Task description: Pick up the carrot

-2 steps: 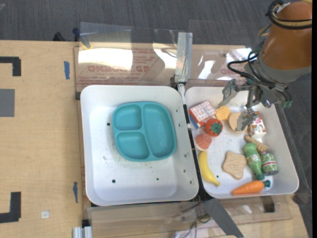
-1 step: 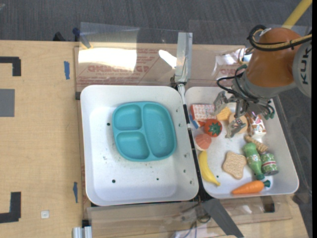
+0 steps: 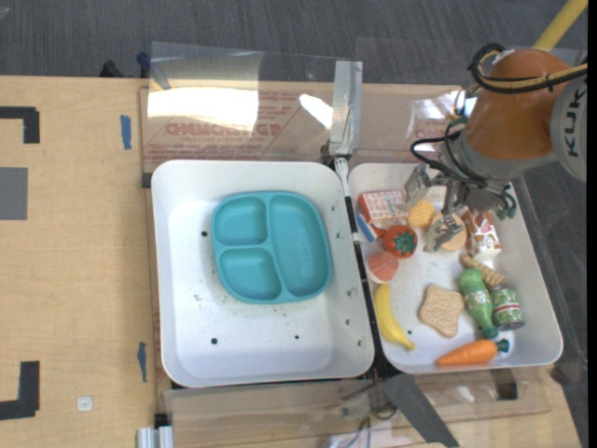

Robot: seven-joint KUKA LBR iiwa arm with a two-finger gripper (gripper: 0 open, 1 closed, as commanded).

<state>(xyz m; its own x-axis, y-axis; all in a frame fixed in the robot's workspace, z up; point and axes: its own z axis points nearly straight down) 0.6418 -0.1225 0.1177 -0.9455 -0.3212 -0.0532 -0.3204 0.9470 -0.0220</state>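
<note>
A robotics lab. A grey-and-orange arm (image 3: 522, 110) at upper right reaches over two white bins (image 3: 177, 250) on a bench (image 3: 65, 250). Toy food fills the right one.

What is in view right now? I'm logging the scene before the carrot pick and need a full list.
Carrot: 1, orange, right bin, near front edge.
Banana: 1, yellow, right bin, left side.
Toast slice: 1, tan, right bin, middle.
Tomato: 1, red, right bin, upper left.
Green bottle: 1, green, right bin, right of the toast slice.
Divided plate: 1, teal, left bin.
Left bin: 1, white.
Right bin: 1, white.
Gripper: 1, grey, over the right bin's back, far from the carrot.
</note>
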